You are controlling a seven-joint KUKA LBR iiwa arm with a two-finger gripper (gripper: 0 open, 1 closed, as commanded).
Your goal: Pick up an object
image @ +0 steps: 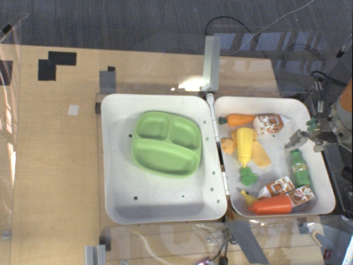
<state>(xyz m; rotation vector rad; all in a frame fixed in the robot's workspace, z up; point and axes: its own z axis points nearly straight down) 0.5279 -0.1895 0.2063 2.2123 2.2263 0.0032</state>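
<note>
The right bin (pixel 309 110) holds several toy foods: a carrot (pixel 241 119), a brown-and-white carton (pixel 269 123), a yellow bottle (pixel 245 144), a green bottle (pixel 299 170), a green broccoli piece (pixel 248 176), a red-orange pepper (pixel 271 205) and two small cartons (pixel 278 186). My gripper (pixel 306 141) hangs over the bin's right side, just above the green bottle's cap. Its fingers are spread and nothing sits between them.
The left bin (pixel 118 192) carries a green divided plate (pixel 165 143). A metal post (pixel 211 65) stands behind the seam between the bins. Cables lie on the floor at the back right. An orange piece (pixel 227 146) lies by the right bin's left wall.
</note>
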